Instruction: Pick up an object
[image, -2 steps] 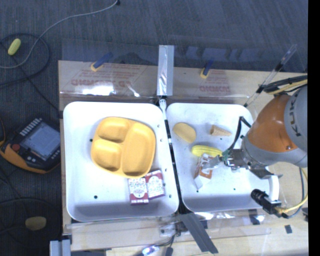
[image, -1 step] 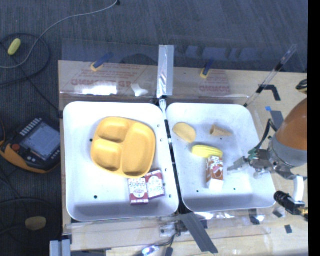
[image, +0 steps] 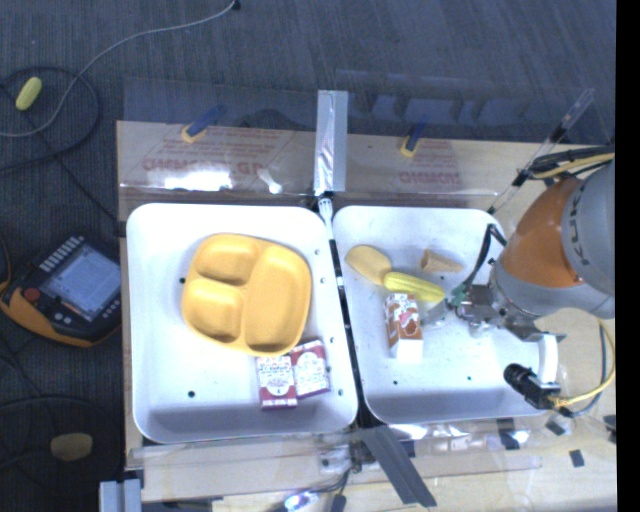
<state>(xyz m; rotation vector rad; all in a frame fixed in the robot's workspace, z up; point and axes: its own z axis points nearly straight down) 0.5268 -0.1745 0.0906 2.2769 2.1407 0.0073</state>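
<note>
The right bin (image: 440, 395) holds a yellow banana (image: 413, 285), a pale yellow rounded fruit (image: 368, 262), a small tan piece (image: 441, 262) and a red-and-white carton (image: 404, 326) lying flat. My gripper (image: 447, 303) reaches in from the right, low over the bin floor, just right of the banana's end and the carton's upper corner. Nothing shows between its tips. The grey arm with its orange band (image: 540, 250) stands over the bin's right wall.
In the left bin (image: 160, 390) lie a yellow divided plate (image: 246, 290) and two small red boxes (image: 292, 374) near the front wall. A ridge (image: 340, 300) separates the bins. A handheld controller (image: 70, 290) sits on the floor at left.
</note>
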